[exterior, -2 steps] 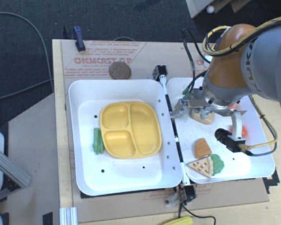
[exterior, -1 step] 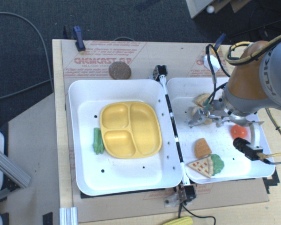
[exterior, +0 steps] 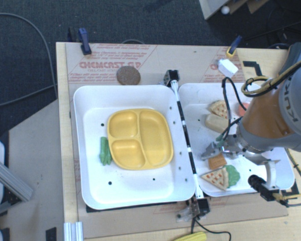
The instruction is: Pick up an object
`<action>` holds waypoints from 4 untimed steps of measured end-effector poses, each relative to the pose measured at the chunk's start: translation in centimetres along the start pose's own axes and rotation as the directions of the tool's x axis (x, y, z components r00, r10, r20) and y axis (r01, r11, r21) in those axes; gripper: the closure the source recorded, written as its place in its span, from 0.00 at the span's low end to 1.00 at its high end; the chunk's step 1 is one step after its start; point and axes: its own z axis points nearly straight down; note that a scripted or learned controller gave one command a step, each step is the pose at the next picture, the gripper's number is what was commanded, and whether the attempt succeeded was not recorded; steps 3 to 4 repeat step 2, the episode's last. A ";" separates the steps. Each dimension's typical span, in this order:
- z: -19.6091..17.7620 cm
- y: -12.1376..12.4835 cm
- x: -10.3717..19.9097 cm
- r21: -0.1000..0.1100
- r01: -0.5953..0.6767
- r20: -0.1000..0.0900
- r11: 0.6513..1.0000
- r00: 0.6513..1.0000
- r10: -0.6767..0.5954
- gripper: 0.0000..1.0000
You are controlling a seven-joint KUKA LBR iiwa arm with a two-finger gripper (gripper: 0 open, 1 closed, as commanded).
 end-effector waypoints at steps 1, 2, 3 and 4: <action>-1.0 0.0 0.0 -0.001 0.000 0.000 1.000 1.000 0.000 1.00; -10.1 4.3 7.1 -0.003 0.003 -0.001 1.000 1.000 -0.003 1.00; -10.1 4.3 7.1 -0.003 0.003 -0.001 1.000 1.000 -0.003 1.00; -10.1 4.3 7.1 -0.003 0.003 -0.001 1.000 1.000 -0.003 1.00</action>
